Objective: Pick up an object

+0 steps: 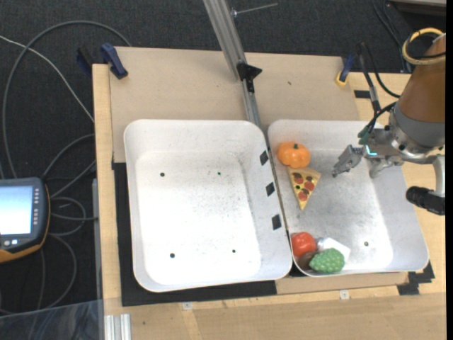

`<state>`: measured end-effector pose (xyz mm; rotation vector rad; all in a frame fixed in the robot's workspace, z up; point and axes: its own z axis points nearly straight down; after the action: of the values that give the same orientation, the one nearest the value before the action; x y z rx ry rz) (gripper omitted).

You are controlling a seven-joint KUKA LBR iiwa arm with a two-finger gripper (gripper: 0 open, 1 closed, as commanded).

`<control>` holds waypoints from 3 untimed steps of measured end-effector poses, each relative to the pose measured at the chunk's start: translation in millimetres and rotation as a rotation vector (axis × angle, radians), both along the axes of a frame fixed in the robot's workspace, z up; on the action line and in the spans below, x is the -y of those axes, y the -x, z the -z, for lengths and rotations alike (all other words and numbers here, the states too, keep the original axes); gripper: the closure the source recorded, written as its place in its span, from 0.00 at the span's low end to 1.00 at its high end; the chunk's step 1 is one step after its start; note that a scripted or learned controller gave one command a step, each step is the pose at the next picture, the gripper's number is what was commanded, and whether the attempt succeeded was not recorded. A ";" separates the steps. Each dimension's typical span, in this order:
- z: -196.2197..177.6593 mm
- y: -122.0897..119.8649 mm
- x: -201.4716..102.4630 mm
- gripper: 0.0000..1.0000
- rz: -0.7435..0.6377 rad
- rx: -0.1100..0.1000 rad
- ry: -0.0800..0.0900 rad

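Arm: we see the grey KUKA arm (425, 105) reaching in from the right, its orange band above the wrist, over the upper right part of the right bin.
Gripper: the gripper (361, 163) hangs above the right bin's floor, to the right of the pumpkin and the pizza slice and apart from both. One finger (345, 160) points left and down, a second is partly seen beside it; we see a gap between them and nothing in it, so the tool is parted and holds nothing.
Right bin: the shallow white bin (396, 250) carries all four objects along its left side.
Pumpkin: a small orange toy pumpkin (293, 154) sits near the top left corner.
Pizza slice: a toy pizza slice (304, 185) lies just below the pumpkin, tip pointing down (red dots on its face).
Tomato: a red round toy, we take it for a tomato (303, 243), rests at the lower left.
Green piece: a knobbly green toy (327, 261) lies just beside the tomato, a white piece (335, 246) touching it above.
Left bin: the white bin (191, 211) stands beside the right one, its floor speckled.
Bench: the tan board (184, 83) bears both bins.
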<state>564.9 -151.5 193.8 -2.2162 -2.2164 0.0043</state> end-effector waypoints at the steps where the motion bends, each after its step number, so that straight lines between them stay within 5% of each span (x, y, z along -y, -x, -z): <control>1: -2.8 -1.1 0.0 0.00 -0.001 0.006 0.001; 3: 104.3 6.8 4.4 0.00 0.000 0.000 0.000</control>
<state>558.0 -155.9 89.5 -2.2163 -2.2162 0.0049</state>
